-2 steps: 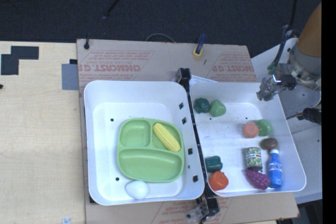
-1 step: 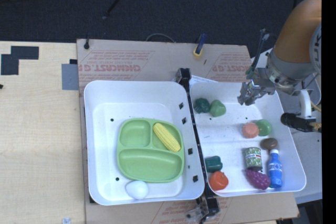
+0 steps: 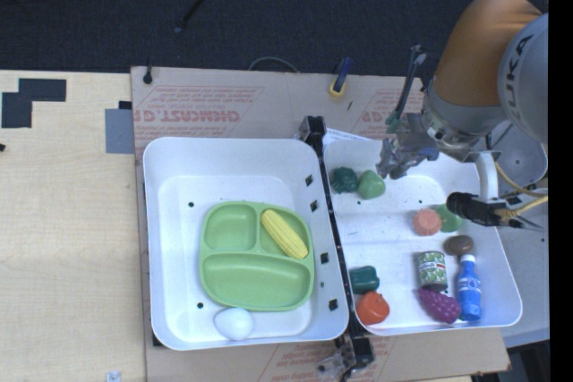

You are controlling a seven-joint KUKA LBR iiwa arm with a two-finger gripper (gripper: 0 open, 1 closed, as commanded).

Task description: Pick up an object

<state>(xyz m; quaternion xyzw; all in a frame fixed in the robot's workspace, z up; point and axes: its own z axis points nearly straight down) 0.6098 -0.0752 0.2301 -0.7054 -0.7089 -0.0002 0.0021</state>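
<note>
My gripper (image 3: 392, 165) hangs low over the back left part of the right bin (image 3: 394, 219), just above and to the right of a light green round object (image 3: 371, 185). A dark green object (image 3: 343, 180) lies against the left side of that round one. Nothing shows between the gripper's tips. Further right in the same bin lie a salmon-coloured round piece (image 3: 427, 222) and a brown lump (image 3: 458, 245).
The right bin's front holds a small can (image 3: 431, 269), a blue bottle (image 3: 468, 286), purple grapes (image 3: 439, 305), a red-orange fruit (image 3: 372, 308) and a dark green cup (image 3: 363, 278). The left bin holds a green divided plate (image 3: 255, 277) with corn (image 3: 285, 233), and a white egg (image 3: 235, 323).
</note>
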